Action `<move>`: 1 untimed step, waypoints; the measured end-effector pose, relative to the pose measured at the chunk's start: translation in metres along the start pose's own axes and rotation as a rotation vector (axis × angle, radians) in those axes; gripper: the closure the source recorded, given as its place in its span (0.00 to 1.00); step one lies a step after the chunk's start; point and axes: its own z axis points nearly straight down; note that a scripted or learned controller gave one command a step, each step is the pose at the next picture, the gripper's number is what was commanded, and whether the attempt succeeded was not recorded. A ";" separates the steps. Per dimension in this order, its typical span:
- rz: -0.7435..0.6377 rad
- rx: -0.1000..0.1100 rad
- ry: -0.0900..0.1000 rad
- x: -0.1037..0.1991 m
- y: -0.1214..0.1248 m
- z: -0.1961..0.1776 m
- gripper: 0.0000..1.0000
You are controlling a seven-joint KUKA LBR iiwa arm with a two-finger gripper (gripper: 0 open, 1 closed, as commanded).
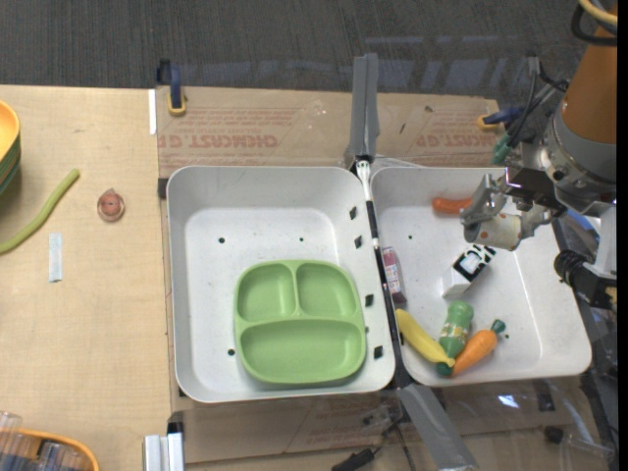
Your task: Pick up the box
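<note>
**A:** What's in the left bin (186, 263)?

**B:** A green divided plate (299, 322), lying flat toward the bin's 5 o'clock corner. It has three compartments, two small ones at the far side and one long one at the near side.

**A:** And the right bin (559, 346)?

**B:** More there. The box (475, 262), small, black and white, sits near the middle, tilted. At 6 o'clock from it stands a green bottle (456, 327), with a banana (422, 338) at the bottle's 8 o'clock and a carrot (478, 348) at its 4 o'clock; all three lie close together by the near wall. A thin dark packet (392, 273) lies along the left wall, at 9 o'clock from the box. An orange-red item (450, 204) lies near the far wall, at 11 o'clock from the box.

**A:** Where's the gripper (502, 219)?

**B:** At the box's 1 o'clock, over the far half of the right bin, at the end of the arm (589, 116) that reaches in from 3 o'clock. It seems to hang just above the box, apart from it.

**A:** Fingers spread or closed?

**B:** Cannot tell; the metal parts blur together from this angle. Nothing is visibly between them.
</note>
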 end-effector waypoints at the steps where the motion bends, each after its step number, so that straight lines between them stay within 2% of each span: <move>1: -0.190 0.003 0.001 0.006 0.034 0.035 1.00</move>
